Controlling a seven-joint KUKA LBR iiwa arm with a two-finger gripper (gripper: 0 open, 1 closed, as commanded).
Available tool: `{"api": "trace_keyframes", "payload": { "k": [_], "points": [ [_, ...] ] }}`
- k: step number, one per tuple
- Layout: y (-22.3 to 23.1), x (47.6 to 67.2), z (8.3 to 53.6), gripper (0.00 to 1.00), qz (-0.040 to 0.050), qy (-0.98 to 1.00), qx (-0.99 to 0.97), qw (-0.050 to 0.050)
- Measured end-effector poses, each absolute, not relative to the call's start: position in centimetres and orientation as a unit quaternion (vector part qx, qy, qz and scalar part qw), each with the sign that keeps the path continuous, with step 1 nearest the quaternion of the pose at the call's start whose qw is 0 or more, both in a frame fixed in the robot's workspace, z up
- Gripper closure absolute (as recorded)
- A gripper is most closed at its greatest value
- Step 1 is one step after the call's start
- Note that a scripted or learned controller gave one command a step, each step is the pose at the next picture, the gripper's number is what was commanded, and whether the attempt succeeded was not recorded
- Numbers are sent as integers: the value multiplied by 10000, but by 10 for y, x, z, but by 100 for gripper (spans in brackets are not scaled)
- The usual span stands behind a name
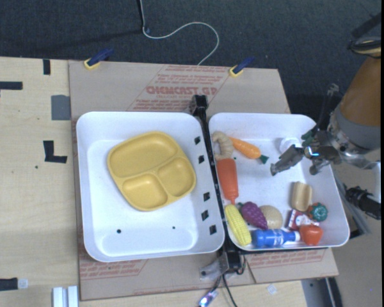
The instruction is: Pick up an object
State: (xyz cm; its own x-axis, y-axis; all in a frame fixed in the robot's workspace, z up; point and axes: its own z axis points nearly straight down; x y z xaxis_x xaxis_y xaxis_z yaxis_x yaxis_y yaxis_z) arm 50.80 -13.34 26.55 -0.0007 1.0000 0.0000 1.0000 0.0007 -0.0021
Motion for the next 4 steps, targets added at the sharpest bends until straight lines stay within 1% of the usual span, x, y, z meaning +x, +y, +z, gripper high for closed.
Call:
{"api": "trace_keyframes", "payload": {
  "k": [1,2,3,4],
  "points": [
    [-133,508,275,100,10,-7077,-7065,12],
    [-49,483,285,100,0,-7105,-7037,25],
    [2,483,291,100,2,-7098,-7044,13],
    [-7,484,371,100,-22,-7077,-7065,-22]
  ]
}}
